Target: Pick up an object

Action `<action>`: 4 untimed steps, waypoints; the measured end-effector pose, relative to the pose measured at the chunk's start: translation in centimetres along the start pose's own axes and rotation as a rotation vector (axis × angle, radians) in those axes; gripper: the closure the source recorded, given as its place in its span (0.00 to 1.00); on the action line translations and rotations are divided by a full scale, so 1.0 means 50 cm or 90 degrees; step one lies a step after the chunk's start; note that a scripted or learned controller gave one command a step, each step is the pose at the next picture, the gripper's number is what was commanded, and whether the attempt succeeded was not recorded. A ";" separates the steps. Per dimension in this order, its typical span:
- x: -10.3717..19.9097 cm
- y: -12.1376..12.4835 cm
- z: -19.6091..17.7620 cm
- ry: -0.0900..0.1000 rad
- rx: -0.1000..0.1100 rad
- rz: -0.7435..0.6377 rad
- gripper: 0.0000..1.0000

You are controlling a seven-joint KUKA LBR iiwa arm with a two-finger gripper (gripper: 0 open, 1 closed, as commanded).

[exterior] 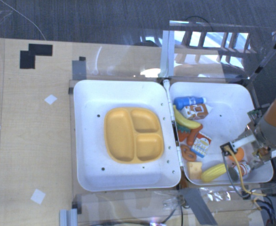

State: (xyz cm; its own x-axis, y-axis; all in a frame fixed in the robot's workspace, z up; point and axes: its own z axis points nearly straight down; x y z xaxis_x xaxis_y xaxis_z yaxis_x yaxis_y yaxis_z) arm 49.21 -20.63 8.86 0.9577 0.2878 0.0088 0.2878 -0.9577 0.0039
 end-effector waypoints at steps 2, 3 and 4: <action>0.108 0.001 -0.023 0.000 -0.001 -0.054 1.00; 0.090 -0.022 -0.311 0.002 0.000 0.053 1.00; 0.034 -0.136 -0.271 -0.006 0.004 0.051 1.00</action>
